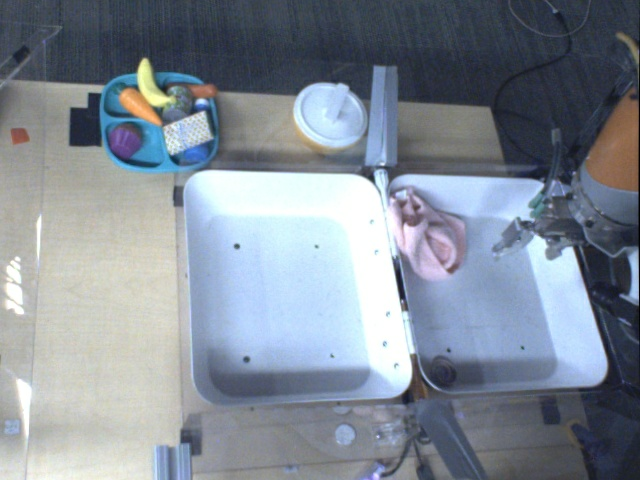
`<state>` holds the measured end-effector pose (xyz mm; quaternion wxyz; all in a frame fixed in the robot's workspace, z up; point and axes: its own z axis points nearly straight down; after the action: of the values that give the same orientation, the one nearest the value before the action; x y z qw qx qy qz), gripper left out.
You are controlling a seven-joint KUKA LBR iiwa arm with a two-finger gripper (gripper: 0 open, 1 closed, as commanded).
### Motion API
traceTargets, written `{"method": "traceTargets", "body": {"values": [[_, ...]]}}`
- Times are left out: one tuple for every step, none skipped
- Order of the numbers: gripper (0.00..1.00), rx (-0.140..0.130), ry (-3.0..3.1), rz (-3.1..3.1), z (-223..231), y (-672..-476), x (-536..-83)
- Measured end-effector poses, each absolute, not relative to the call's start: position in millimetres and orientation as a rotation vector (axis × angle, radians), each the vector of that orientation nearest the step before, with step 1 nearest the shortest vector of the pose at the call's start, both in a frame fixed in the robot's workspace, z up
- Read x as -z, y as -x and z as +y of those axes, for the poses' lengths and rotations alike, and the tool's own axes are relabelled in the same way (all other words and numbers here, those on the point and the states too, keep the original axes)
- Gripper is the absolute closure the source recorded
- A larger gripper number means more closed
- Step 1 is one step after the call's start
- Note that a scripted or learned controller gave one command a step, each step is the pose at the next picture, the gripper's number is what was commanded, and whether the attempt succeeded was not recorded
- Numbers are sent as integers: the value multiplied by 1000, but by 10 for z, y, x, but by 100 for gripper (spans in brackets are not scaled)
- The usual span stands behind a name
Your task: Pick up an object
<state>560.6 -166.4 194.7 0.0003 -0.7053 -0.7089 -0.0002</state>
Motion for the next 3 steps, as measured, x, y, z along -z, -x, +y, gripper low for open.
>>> {"method": "traceTargets", "body": {"values": [[0, 1, 2215, -2227, -1664, -5607, -1947], [0, 3, 2055, -2380, -1596, -6095, -948], [0, 7, 1871, -2537, -954, -6507, -888]]}}
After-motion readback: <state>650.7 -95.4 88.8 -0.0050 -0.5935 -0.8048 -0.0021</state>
